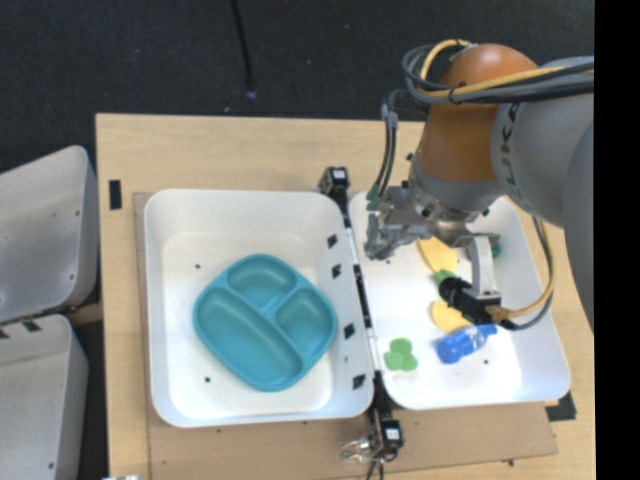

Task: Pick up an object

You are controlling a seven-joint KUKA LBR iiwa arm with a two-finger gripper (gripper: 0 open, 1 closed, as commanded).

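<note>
Right bin (540, 368): gripper (385, 236) low at its upper left corner, finger state cannot be told. Blue bottle (464, 343), green piece (401, 355), yellow pieces (446, 315) lie apart, toward the front. Left bin (160, 268): teal tray (264, 320).

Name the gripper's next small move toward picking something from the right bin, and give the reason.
Probably a short shift toward the blue object, then down. The gripper sits at the right bin's left edge, while the blue object, green piece and yellow pieces lie nearer the camera.
</note>
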